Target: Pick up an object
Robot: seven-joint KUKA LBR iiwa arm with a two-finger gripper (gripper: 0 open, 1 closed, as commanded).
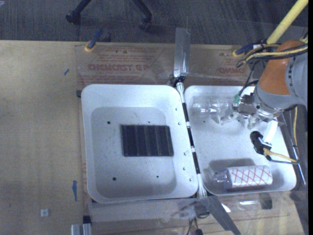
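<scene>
You had the gripper low in the right bin, up against a clear plastic bottle lying on its side near the bin's far edge; can't tell its opening. Bottle prob. light, slick, easily crushed, so grip mid-body w/ gentle squeeze.

A tan wooden bench bears two white bins side by side.

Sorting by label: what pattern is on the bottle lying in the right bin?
A red-and-white crisscross label, seen in the camera view.
</scene>
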